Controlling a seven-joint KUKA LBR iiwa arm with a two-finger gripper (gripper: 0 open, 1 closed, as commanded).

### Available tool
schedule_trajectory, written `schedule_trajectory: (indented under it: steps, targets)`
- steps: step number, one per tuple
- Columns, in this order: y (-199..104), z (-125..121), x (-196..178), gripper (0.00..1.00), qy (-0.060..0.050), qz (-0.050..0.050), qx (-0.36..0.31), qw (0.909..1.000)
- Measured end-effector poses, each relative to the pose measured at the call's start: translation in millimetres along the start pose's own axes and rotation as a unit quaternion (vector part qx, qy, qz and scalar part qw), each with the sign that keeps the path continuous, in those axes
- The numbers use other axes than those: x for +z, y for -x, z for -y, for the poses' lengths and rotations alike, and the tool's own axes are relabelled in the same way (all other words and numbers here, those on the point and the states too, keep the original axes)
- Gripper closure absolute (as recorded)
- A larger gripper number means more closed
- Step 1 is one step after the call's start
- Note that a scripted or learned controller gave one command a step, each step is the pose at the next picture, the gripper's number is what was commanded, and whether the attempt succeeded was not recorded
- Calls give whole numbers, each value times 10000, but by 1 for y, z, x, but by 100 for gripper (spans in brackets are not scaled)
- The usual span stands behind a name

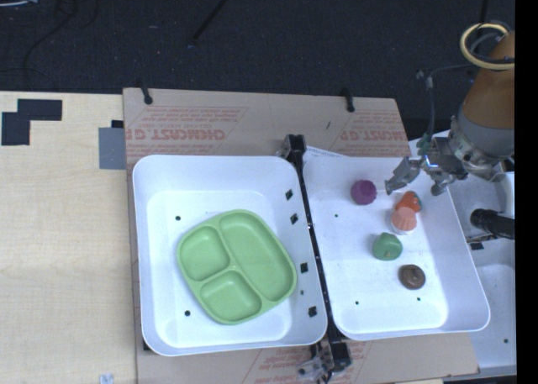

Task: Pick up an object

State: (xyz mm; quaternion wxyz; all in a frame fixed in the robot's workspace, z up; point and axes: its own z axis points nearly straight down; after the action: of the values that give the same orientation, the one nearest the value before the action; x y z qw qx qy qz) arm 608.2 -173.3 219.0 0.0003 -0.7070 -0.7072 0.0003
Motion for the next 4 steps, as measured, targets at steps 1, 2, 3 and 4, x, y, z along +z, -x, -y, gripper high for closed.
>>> schedule_trajectory:
  steps: [1, 2, 3, 4]
  targets:
    - [0, -1, 43, 0, -25, -5, -3, 10000]
    - [-3, 8, 94, 0, -3, -1, -2, 10000]
    - [-2, 2, 97, 0, 110, 29, 0, 9999]
    - [-1, 3, 88, 100, 87, 24, 8, 10000]
